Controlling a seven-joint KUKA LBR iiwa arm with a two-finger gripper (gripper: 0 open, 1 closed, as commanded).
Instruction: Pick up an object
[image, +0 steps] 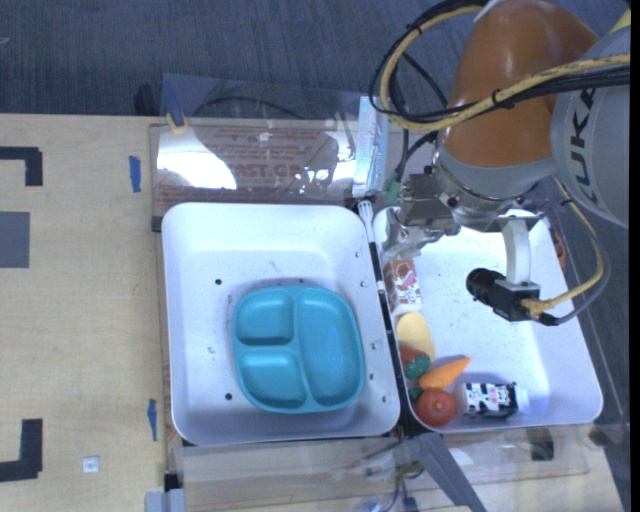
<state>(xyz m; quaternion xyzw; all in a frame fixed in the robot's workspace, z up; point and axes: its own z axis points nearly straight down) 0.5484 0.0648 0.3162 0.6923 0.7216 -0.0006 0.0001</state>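
1. The grey KUKA arm with its orange band (510, 75) fills the 1 o'clock corner and leans down over the right shallow white plastic bin (570, 370).
2. The left shallow white plastic bin (200, 250) carries a turquoise three-compartment plastic tray (297, 347) at its centre.
3. The two-finger gripper (410, 235) sits low at the right bin's 10 o'clock corner, close to the wall shared by the bins. How far its jaws stand apart I cannot tell, nor whether anything is between them.
4. A small printed packet in red and white (405, 283) lies just beside the gripper toward 6 o'clock, its long axis running roughly 12 to 6 along the wall. It looks the nearest candidate.
5. Further toward 6 o'clock a cluster hugs the same wall: a pale yellow rounded toy food (413, 332), an orange toy carrot (445, 372), a red toy tomato (436, 407).
6. A small black-and-white patterned carton (490, 397) lies on its side just beside the tomato, toward 3 o'clock.
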